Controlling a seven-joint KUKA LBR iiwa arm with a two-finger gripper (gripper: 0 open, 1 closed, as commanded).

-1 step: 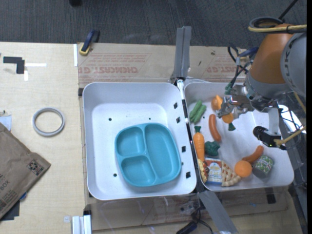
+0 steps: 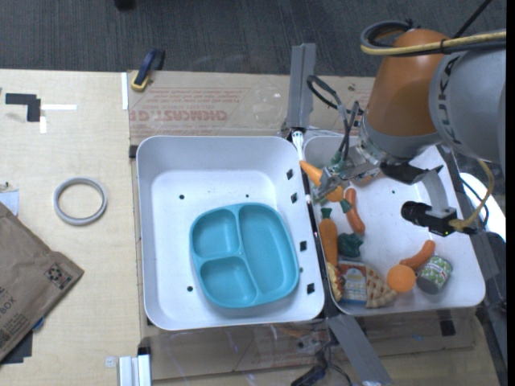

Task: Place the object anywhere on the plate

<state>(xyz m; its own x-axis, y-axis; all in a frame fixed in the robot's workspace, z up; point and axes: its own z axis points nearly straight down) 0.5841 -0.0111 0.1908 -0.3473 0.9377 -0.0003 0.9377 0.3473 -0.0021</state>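
A blue divided plate (image 2: 241, 254) lies in the left white bin (image 2: 161, 215) with nothing on it. My gripper (image 2: 332, 178) is low over the far left corner of the right bin (image 2: 467, 292), beside the wall between the bins. An orange carrot-like piece (image 2: 311, 171) sits right at the gripper, with green bits around it; whether it is held is hidden. Below it lie an orange carrot (image 2: 327, 240), a small orange sausage (image 2: 353, 218) and a dark green toy (image 2: 350, 245).
The right bin's near side holds a pizza slice (image 2: 372, 288), a printed packet (image 2: 348, 283), an orange ball (image 2: 401, 278), a can (image 2: 435, 273) and a sausage (image 2: 418, 254). A tape ring (image 2: 80, 200) and a brown box (image 2: 24, 288) lie on the bench at left.
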